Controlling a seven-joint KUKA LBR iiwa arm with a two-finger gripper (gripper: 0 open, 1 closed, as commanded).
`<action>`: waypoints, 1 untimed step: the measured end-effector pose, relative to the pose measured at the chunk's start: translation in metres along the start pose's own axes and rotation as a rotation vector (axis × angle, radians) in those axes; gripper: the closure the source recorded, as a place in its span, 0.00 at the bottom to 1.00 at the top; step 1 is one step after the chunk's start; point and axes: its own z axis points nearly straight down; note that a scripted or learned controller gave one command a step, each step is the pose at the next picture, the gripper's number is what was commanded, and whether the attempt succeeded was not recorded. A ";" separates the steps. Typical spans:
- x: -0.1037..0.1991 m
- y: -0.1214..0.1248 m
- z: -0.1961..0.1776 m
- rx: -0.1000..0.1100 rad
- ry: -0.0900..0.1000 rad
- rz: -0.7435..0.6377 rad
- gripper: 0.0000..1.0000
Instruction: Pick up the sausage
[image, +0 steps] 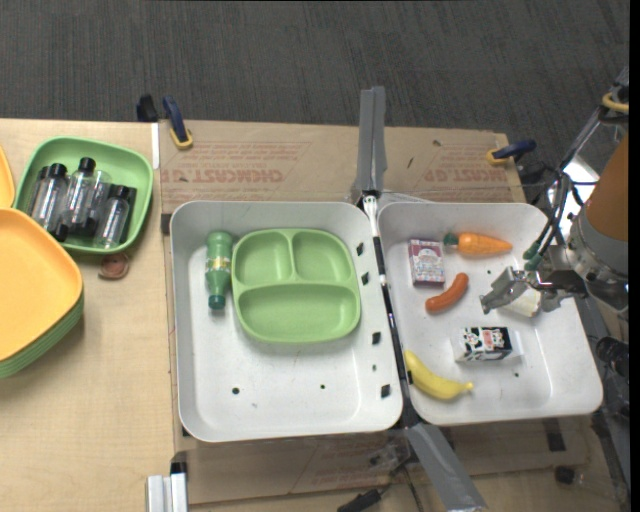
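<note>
The sausage (447, 293) is a short orange-red link lying at a slant in the right bin (560, 390), below a small pink card box (427, 262). My gripper (508, 290) hovers in the same bin just right of the sausage, a short gap away. Its grey fingers (497, 297) stand apart with nothing between them. The arm comes in from the right edge of the camera view.
The right bin also holds a carrot (482, 243), a black-and-white carton (487, 344) and a banana (437, 379). The left bin (280, 390) has a green divided plate (296, 283) and a green bottle (218, 267). A green tray of bottles (84, 195) and orange plates (35, 295) sit far left.
</note>
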 end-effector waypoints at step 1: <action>-0.041 0.060 0.026 -0.001 0.000 0.099 0.00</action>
